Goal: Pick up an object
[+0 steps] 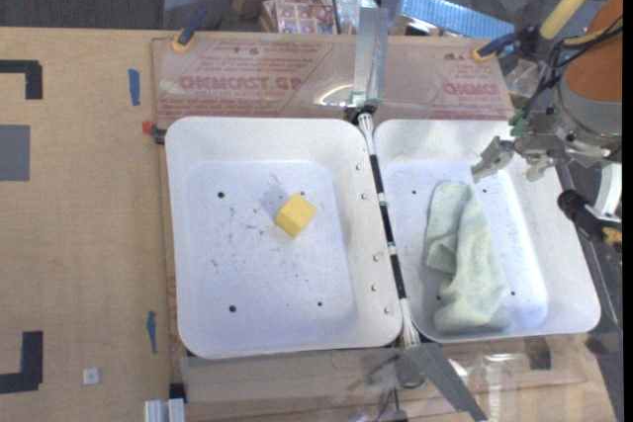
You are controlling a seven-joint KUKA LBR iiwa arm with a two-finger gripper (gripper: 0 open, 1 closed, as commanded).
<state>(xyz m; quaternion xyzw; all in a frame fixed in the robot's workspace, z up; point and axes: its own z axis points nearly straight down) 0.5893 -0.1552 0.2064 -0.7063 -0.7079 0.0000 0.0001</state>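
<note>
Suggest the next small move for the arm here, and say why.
Probably lower the tool a little, down and toward the crumpled cloth. The tool hangs over the upper edge of the right bin, above and to the right of the cloth's top end, with nothing held. The cloth is the nearest object; the yellow block lies across in the left bin.

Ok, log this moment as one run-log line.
gripper: above right bin's far edge, holding nothing | cloth: crumpled in right bin | yellow block: in left bin | pick: not yet done

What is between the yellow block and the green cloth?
In the camera view, bare white bin floor, then the divider where both bins meet, separates the yellow block from the green cloth.
</note>
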